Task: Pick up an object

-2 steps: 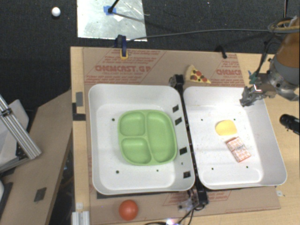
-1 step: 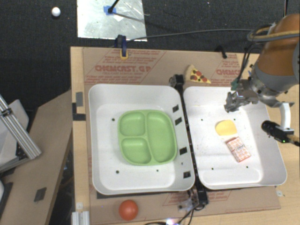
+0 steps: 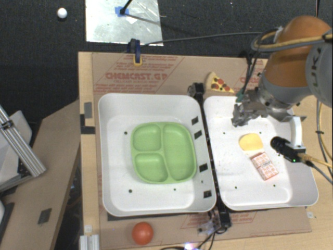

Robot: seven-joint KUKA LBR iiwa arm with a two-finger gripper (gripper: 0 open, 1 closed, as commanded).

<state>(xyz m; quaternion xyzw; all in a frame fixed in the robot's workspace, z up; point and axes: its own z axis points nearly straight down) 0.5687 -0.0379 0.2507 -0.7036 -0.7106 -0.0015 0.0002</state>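
Gripper (image 3: 242, 117) hovers upper right, above the yellow piece (image 3: 251, 141); can't tell finger state. Piece looks light, flat, slippery. Pinch its edges.

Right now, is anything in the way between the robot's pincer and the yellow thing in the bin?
Nothing visible is. The pincer hangs over the right bin, and the yellow piece lies just beside it, uncovered.

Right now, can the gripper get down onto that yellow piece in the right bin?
Probably yes. The gripper hovers just up-left of the yellow piece, which lies flat and uncovered on the right bin floor, apart from the pink block.
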